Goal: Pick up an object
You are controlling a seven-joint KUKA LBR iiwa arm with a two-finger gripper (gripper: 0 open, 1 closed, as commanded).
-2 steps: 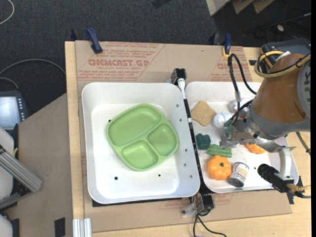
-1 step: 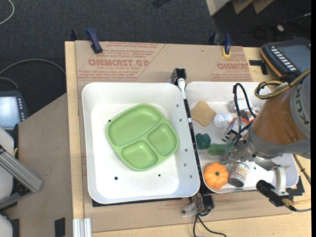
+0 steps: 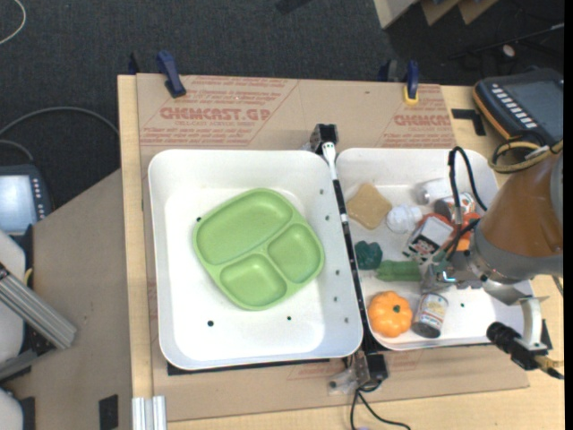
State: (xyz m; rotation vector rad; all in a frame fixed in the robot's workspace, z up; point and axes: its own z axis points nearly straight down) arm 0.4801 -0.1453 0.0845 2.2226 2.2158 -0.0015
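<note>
The right bin (image 3: 466,331) holds several small objects. A tan block (image 3: 369,205) lies at its back left, with a white bulb-shaped piece (image 3: 403,218) beside it. A dark green lump (image 3: 367,254) and a green stick (image 3: 398,272) lie near the middle. An orange pumpkin (image 3: 390,314) sits at the front, next to a small jar (image 3: 430,315) lying tilted. A small white and red box (image 3: 428,234) rests by the wrist. My gripper (image 3: 439,273) hangs low in this bin, just above the jar and at the stick's right end.
The left bin (image 3: 179,321) carries a light green divided plate (image 3: 258,248). A black rim strip (image 3: 340,213) separates the two bins. The orange-banded arm (image 3: 528,222) covers the right bin's far right side, with cables around it. Blue clamps (image 3: 170,72) hold the board's back edge.
</note>
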